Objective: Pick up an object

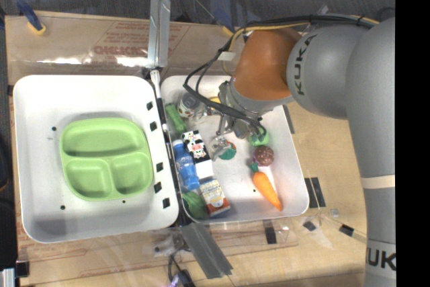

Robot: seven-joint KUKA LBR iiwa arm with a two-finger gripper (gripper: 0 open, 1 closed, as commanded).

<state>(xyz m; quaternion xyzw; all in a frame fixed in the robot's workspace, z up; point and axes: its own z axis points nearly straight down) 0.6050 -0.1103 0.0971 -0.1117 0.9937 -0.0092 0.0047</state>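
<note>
Wooden desk carries two white bins; my tool hangs low in the right bin, over a teal toy. Whether it grips anything I cannot tell. Toy carrot lies unlifted; pick undone.

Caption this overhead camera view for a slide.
KUKA arm's gripper lowered into the right bin among toy carrot and blue bottle; green tray in left bin.

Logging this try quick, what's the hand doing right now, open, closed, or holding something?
Hand: low in the right bin, among the toys near a teal piece; cannot be told whether it is open, closed or holding anything.
</note>
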